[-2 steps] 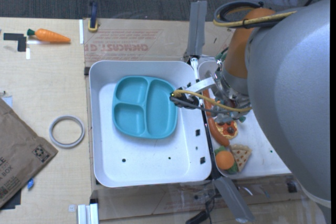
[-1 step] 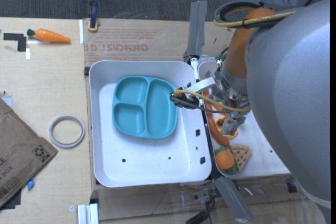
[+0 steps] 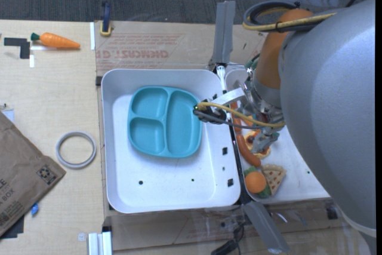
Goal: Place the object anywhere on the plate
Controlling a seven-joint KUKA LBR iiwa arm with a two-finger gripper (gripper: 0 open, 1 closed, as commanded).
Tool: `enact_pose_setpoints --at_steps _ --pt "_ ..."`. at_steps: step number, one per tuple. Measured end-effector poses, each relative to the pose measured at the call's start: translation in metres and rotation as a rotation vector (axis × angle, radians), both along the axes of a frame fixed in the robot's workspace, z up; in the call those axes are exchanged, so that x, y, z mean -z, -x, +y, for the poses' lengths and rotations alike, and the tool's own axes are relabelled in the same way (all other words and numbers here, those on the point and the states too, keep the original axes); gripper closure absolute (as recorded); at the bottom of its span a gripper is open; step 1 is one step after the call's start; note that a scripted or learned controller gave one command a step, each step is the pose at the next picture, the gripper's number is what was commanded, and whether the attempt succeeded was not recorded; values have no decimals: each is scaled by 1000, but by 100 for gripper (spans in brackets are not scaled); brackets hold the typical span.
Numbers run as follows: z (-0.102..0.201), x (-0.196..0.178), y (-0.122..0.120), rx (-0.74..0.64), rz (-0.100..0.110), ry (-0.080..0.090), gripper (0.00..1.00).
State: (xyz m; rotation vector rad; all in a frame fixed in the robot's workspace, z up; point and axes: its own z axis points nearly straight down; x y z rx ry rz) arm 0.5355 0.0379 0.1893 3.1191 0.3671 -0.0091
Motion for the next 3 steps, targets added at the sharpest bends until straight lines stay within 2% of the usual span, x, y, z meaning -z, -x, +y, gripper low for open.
enact_pose_setpoints --at_steps 1,2,3 --pt "-2 -6 0 2 6 2 100" --pt "-2 -6 0 2 6 2 0" --pt "-3 -13 -1 4 12 5 100"
